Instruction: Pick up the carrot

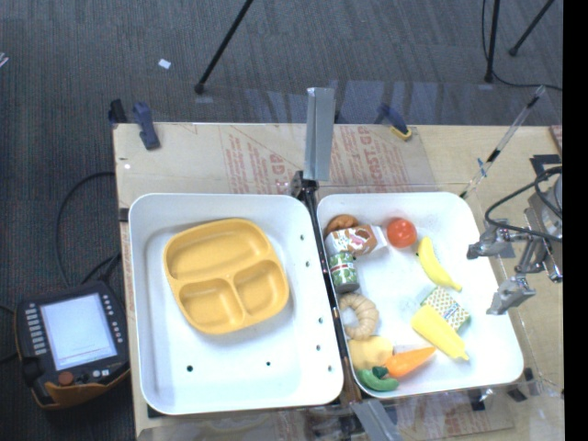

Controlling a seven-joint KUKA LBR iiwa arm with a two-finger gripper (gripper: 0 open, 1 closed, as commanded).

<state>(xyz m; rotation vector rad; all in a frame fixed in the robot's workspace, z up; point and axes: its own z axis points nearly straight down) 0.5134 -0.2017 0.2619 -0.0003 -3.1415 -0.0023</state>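
While the carrot (408, 361) lay near the front edge of the right bin (478, 223), the arm sat off to that bin's right side, outside the rim. Only its end showed, a grey metal assembly with cables looping above it. The gripper (516, 266) hung beside the bin's right wall, roughly level with the bin's middle, well apart from the carrot. Whether its claw was spread or closed could not be told from this angle; nothing was seen held in it.

The carrot rested slanted, its orange body pointing up and to the right, its green top (378, 380) at the lower left. A yellow wedge-shaped toy (439, 333) lay just beside it on the right, and a pale yellow toy (369, 350) touched it on the left. Further back in the same bin were a ring-shaped pastry (358, 312), a banana (435, 265), a red tomato (401, 232), a small green can (343, 270) and a checkered box (447, 308).

The left bin (147, 246) held a yellow divided tray (227, 274) set at a slight angle. A teach pendant (69, 336) lay on the floor to the left of the bench.
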